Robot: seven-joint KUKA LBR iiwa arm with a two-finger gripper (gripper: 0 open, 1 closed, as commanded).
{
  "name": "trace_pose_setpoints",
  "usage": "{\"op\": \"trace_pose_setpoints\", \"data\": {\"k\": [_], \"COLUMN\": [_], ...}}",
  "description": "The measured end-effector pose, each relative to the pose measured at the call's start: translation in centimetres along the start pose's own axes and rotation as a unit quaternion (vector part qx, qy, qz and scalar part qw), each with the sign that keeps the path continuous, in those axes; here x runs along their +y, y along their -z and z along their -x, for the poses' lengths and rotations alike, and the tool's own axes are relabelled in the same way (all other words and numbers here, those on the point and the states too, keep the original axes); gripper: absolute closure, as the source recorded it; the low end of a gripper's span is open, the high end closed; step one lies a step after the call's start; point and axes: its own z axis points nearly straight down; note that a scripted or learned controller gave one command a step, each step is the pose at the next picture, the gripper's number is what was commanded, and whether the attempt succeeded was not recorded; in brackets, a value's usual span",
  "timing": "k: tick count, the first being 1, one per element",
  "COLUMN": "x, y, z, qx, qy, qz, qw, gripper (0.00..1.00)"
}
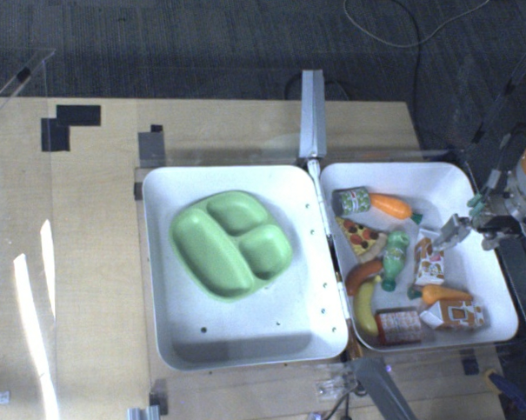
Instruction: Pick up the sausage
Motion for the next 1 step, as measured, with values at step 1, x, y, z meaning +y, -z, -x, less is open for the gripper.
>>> {"op": "trace_pose_setpoints", "data": {"k": [1], "x": [4.72], "y": [-13.39], "z": [-3.51], "qx": [-0.003], "qy": [-0.063], "qz": [0.013], "qw": [0.9979], "gripper": [0.0]}}
